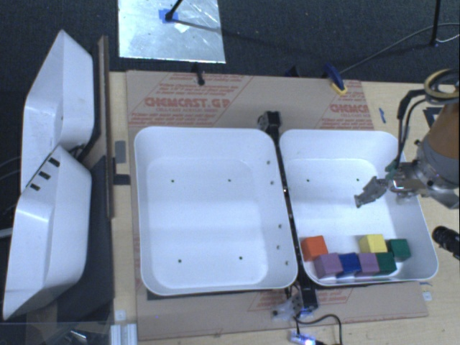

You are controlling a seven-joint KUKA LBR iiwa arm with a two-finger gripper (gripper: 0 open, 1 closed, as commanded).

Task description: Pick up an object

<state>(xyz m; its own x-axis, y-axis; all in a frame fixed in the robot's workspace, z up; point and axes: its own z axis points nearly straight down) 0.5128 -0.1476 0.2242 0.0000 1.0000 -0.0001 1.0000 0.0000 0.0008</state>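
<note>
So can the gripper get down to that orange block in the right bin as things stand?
Probably yes. The orange block sits at the left end of the row, its top and left side free, only a purple block close beside it. The gripper hangs above the right bin.

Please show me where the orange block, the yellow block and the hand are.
orange block (313,247): camera view, its top face.
yellow block (372,244): camera view, its top face.
hand (364,195): camera view, at its fingertips.
</note>
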